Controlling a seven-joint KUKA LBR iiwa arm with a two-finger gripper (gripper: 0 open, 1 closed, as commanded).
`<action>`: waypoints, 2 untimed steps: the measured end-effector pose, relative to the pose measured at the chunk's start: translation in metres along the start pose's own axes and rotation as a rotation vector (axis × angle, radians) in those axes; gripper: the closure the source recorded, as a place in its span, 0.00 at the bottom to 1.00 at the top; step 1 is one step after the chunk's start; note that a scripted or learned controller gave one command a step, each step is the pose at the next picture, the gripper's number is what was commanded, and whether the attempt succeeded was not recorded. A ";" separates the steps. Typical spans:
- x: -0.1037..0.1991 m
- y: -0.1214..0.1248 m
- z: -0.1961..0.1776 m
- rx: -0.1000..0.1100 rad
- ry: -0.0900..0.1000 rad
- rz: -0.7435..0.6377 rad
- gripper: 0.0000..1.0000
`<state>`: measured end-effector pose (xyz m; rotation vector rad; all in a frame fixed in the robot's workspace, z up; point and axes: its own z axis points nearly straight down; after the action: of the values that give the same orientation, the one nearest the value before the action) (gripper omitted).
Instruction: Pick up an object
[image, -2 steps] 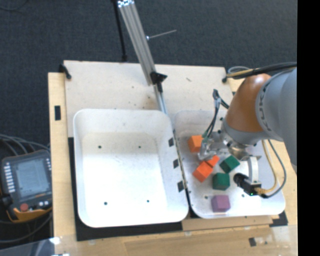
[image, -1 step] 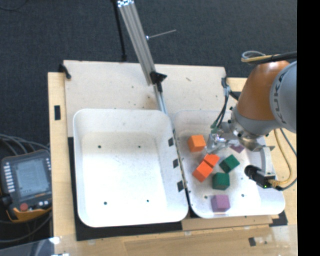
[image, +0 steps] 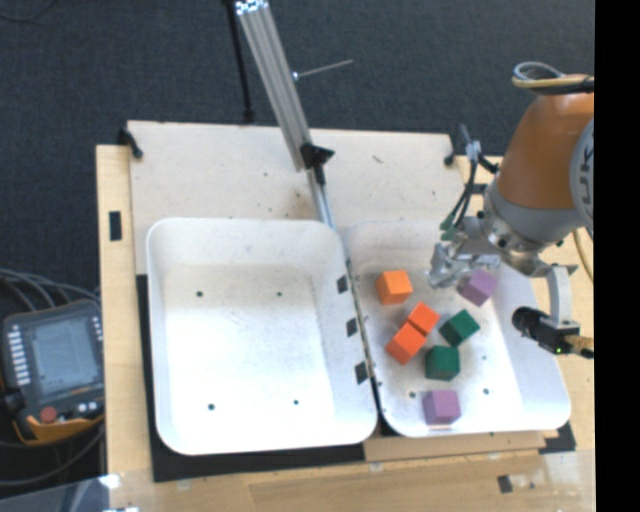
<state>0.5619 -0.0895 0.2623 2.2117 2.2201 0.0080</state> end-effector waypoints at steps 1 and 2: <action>-0.001 0.001 -0.031 0.004 0.001 -0.001 1.00; 0.038 -0.013 -0.012 0.009 0.002 -0.002 1.00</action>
<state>0.5486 -0.0510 0.2740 2.2150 2.2274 0.0006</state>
